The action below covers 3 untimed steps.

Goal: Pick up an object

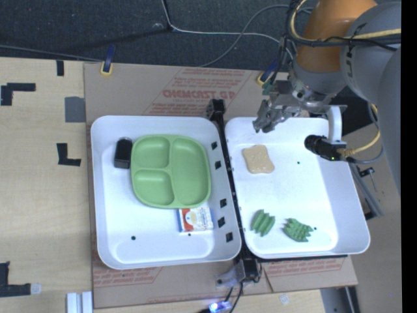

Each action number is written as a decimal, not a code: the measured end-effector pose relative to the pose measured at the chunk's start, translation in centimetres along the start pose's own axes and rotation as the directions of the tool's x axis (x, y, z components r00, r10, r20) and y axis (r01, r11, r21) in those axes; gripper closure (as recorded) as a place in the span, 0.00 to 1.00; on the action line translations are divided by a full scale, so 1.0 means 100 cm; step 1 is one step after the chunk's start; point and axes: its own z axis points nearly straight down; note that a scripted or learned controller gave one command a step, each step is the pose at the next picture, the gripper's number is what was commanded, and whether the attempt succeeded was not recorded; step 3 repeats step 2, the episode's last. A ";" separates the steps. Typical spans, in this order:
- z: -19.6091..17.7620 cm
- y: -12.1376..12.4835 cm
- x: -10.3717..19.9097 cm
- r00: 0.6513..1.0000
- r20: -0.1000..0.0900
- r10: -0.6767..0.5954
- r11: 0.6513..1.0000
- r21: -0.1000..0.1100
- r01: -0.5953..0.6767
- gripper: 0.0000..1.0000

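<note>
Two white bins (pixel 104 194) sit on brown cardboard (pixel 189 90) over a pale wood worktop (pixel 39 188). The gripper (pixel 266 122) hangs above a tan slice of bread (pixel 258 160), its opening impossible to judge. Dark carpet (pixel 85 12) lies beyond.

The green plate (pixel 171 171) hides part of the small carton (pixel 195 219) beneath its edge.

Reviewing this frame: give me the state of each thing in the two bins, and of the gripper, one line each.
Gripper: raised over the right bin's far edge, nothing seen between its fingers.
Bread slice: flat in the right bin, untouched.
Pea pod: lying loose, near edge.
Leafy green piece: lying beside it, apart.
Green divided plate: upright in the left bin.
Black block: against the plate's left rim.
Small card box: flat, partly under the plate's near rim.
</note>
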 end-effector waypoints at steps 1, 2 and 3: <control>0.015 -0.001 0.062 1.000 0.000 -0.001 1.000 0.002 0.001 1.00; 0.015 -0.014 0.118 1.000 0.000 -0.001 1.000 0.002 0.001 1.00; 0.015 -0.014 0.118 1.000 0.000 -0.001 1.000 0.002 0.001 1.00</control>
